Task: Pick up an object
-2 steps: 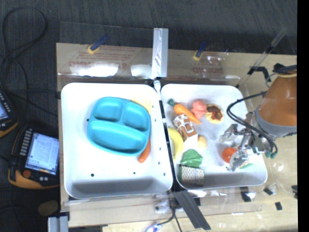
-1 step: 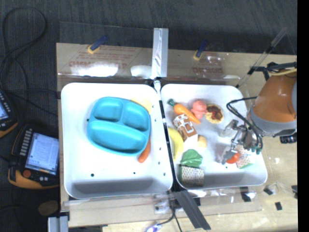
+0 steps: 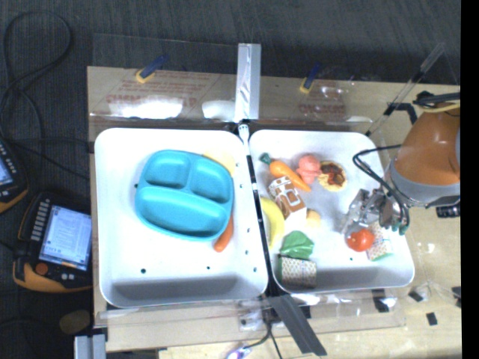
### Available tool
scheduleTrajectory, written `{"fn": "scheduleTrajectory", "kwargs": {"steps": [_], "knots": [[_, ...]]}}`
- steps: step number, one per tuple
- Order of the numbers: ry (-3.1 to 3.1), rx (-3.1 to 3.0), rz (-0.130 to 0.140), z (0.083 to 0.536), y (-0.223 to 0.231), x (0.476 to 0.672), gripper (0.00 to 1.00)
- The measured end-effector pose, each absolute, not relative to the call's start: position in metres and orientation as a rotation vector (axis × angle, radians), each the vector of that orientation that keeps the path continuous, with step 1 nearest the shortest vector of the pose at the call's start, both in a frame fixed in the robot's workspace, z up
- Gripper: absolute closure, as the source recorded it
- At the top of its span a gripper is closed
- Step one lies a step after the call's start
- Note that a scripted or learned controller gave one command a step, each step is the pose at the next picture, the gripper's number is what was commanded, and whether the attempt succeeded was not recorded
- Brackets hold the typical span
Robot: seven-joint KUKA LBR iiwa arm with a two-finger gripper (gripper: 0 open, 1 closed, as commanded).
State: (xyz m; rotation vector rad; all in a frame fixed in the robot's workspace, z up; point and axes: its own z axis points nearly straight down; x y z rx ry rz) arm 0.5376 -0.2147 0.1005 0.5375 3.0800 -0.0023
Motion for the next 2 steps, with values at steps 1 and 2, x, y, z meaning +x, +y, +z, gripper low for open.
{"fn": "scheduleTrajectory", "kwargs": {"steps": [1, 2], "knots": [[3.08, 0.538, -0.002, 0.1004, -0.2147, 0.5375, 0.0], [3.079, 0.535, -0.003, 0.1096, -0.2136, 0.5386, 1.0]]}}
